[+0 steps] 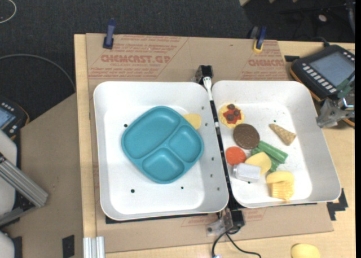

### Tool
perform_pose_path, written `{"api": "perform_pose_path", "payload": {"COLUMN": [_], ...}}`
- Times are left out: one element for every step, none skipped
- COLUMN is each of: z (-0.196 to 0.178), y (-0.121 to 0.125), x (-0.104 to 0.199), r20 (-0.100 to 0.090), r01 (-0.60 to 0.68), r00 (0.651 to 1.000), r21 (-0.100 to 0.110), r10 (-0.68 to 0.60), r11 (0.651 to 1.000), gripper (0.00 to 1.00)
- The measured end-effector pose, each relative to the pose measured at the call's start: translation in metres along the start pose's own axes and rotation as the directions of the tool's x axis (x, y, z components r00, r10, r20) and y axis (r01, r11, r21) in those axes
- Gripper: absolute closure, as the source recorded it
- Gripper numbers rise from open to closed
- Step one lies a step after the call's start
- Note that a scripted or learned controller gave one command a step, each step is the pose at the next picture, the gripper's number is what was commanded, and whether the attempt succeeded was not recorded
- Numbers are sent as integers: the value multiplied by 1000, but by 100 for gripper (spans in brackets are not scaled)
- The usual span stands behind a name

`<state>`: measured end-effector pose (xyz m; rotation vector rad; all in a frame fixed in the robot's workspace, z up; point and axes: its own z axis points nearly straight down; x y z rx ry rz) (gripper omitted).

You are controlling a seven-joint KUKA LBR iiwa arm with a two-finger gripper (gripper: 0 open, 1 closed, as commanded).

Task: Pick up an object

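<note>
Camera view: we find the gripper (334, 111) at the frame's right edge, outside the right bin (299, 96); whether it is released or clenched we cannot tell. Candidate objects cluster at centre right in that bin, ready for picking: brown disc (246, 136), green stick (271, 152), ridged yellow piece (281, 184). The left bin (113, 104) holds a smooth teal tray (162, 144), moulded compartments
</note>
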<state>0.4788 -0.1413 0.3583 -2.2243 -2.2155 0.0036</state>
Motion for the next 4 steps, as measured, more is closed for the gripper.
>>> {"api": "perform_pose_path", "payload": {"z": [-77, -39, -14, 12], "y": [1, -1, 0, 0], "x": [73, -10, -38, -65], "r20": [-1, 1, 0, 0], "r01": [13, -5, 0, 1], "r00": [1000, 1000, 1000, 1000], "r21": [-14, 1, 0, 0], "r10": [-13, 5, 0, -1], "r11": [1000, 1000, 1000, 1000], "gripper": [100, 100, 100, 100]}}
